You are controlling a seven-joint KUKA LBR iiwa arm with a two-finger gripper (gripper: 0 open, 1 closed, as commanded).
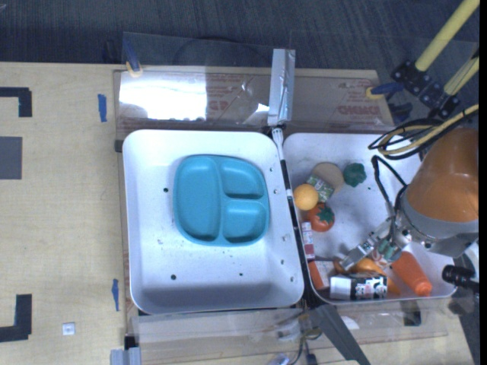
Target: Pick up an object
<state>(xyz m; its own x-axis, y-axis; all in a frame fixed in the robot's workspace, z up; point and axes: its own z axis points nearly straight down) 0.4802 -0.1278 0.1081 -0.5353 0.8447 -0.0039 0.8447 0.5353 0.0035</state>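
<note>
A: Why is the gripper point(370, 251) so low in the right bin point(358, 144)?

B: It looks set to grab from the clutter at the near wall. An orange object point(366, 265) sits right under its tip, touching or nearly so.

A: Has it got hold of it?

B: I cannot tell. The dark bottle point(359, 286) lies just beyond, the orange carrot-like piece point(415, 274) beside it.
</note>
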